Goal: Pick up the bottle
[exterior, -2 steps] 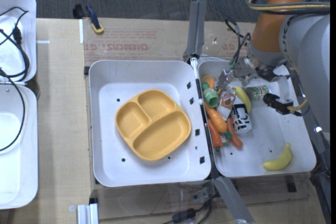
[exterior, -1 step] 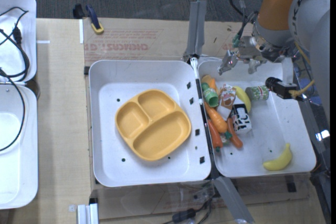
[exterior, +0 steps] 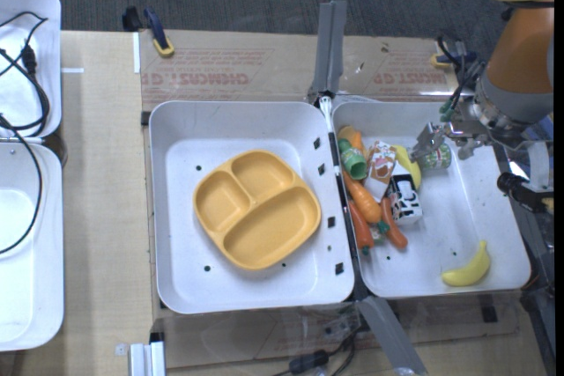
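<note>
While pincer (exterior: 434,145) grips bottle (exterior: 435,156), banana (exterior: 467,268) lies apart

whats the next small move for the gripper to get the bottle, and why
Probably lift straight up, slowly. The gripper sits at the bottle in the right bin, beside the banana; whether it grips is unclear, so a short lift would test that.

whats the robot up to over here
The grey and orange arm reaches in from the right, its gripper low in the right bin, right at a small green and white item near the back. A pile sits along that bin's left wall: a green bottle, carrots and small packets. A banana lies at the front. The left bin holds a yellow divided plate.
</note>
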Robot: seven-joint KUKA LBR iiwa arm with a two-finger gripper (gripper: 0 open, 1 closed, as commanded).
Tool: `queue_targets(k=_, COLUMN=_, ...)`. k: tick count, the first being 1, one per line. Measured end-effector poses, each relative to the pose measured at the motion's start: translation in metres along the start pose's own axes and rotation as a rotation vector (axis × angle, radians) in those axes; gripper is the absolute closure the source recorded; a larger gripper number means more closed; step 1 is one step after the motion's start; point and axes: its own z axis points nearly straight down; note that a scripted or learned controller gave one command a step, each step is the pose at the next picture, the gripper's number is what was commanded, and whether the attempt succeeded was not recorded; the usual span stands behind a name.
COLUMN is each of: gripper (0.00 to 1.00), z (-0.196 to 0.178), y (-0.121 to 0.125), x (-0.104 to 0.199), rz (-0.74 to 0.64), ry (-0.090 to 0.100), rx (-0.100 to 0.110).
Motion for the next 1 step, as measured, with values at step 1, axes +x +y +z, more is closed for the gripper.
queue_targets(k=1, gripper=0.0, z=0.0135, y=-0.0253, x=0.0365, rz=-0.069, ry=0.001, rx=0.002)
